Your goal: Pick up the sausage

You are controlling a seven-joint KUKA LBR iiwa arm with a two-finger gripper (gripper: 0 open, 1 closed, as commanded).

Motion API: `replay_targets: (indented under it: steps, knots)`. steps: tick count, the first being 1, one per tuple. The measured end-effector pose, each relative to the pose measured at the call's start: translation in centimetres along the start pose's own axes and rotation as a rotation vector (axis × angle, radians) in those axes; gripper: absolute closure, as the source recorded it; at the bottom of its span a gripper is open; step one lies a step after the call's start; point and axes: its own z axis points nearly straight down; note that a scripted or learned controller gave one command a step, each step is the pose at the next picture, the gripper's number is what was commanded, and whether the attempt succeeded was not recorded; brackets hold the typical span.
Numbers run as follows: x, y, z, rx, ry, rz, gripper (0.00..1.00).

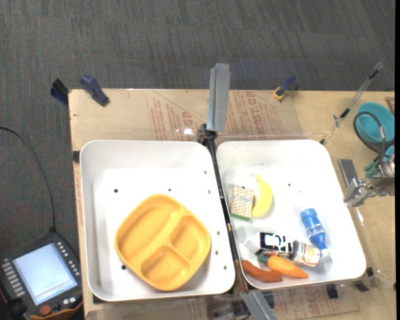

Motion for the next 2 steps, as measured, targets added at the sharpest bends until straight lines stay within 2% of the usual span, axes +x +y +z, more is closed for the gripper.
replay_targets:
  steps: [1, 2]
  knots:
    - [5.2, 0.2, -1.7, -0.006, -0.004, 0.007, 1.0]
    - [12.5, -1.6, -2.5, -0.005, -0.005, 0.042, 1.0]
